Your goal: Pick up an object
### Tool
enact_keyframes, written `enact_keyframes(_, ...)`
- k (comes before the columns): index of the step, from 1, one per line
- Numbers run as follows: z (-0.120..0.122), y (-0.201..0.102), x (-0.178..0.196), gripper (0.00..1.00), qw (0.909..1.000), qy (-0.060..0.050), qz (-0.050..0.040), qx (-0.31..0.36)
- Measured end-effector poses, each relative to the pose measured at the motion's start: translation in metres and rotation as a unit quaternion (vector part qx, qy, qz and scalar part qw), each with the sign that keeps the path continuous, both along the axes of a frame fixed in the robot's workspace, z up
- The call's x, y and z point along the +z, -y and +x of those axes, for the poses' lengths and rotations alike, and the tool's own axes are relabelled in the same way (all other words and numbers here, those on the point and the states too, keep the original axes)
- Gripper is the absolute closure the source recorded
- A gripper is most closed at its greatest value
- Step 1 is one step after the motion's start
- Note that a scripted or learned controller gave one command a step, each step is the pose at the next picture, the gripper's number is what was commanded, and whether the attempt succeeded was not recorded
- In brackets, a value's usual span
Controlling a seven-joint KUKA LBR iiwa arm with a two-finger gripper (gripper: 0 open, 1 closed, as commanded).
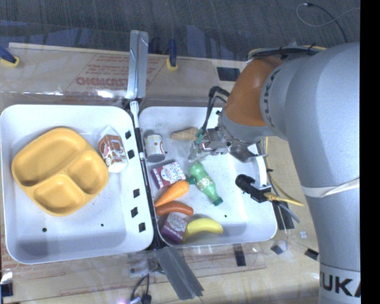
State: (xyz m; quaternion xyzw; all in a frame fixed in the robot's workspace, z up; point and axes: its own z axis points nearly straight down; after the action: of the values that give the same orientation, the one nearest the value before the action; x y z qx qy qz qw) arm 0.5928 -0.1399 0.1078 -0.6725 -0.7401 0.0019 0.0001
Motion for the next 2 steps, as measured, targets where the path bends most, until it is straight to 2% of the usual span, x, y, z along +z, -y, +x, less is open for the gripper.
enact_keyframes(1,0.0,0.0,0.0,0.0,1.0,0.0,-0.0002,0.0)
enact_keyframes(2,-0.037,0.014,-0.012,0.0,0.9999,0.006,0.001,-0.011)
